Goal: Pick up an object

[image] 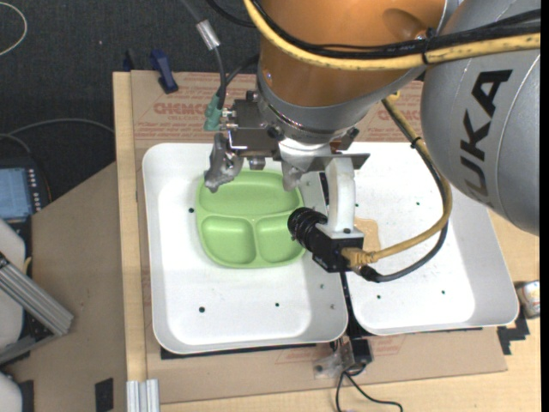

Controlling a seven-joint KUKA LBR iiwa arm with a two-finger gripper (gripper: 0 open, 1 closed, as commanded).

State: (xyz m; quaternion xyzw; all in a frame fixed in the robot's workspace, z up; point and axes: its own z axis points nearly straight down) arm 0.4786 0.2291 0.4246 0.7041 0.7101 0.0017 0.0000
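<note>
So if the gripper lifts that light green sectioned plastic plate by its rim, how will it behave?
The light green sectioned plastic plate looks like thin moulded plastic, so probably stiff and light. Its glossy surface may slip between the fingers. Held at the far rim, where the gripper is, the wide shallow plate would likely tilt downward.

Grey KUKA arm w/ orange band (343, 33) comes in from 2 o'clock, wrist pointing down; metal two-finger gripper (253, 174) w/ fingers spread apart.
</note>
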